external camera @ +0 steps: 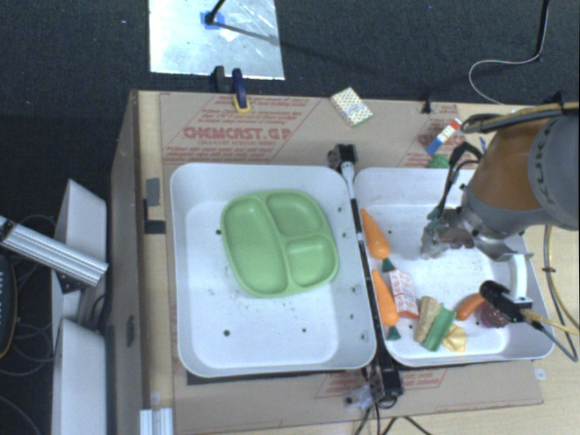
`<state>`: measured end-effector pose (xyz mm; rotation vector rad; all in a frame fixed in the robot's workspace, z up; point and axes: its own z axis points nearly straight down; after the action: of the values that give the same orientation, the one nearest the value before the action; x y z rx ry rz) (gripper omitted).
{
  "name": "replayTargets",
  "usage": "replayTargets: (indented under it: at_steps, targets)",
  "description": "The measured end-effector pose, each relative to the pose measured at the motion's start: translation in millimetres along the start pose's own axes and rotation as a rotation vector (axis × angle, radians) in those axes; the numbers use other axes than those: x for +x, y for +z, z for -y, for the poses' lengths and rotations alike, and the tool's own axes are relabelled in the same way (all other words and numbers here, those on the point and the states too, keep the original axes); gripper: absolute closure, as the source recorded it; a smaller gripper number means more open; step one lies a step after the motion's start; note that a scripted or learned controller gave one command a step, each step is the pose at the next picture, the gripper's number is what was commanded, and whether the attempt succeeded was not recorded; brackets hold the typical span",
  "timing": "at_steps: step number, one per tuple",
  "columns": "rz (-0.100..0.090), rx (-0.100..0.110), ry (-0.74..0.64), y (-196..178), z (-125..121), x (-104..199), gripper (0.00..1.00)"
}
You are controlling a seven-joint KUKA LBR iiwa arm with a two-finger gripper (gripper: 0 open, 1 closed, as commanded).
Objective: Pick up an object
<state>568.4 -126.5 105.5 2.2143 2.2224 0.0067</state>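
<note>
Looking from the near rim, we are seeing toy food (pixel 433 323) lying in the right bin (pixel 408 193), carrots (pixel 383 297) by its left wall. Beyond, our gripper (pixel 441 239) is hovering; its grip we cannot tell. The green plate (pixel 277 242) is sitting in the left bin (pixel 195 270).

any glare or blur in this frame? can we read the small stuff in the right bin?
Camera view: strong glare on the foil sheet up top; bins evenly lit, soft shadows. The gripper looks smeared. Carrots are readable; the dark pieces by the right bin corner are too small to identify.
</note>
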Motion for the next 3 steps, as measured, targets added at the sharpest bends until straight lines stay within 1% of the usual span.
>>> replayTargets:
  at_steps: [1, 2, 3]
  targets:
    - [0.0, 0.0, 0.0, 0, 0, 0, 0.0]
    - [0.008, -0.003, 0.006, 19, 61, 37, 0.0]
    - [0.0, 0.004, 0.001, 21, 8, 33, 0.0]
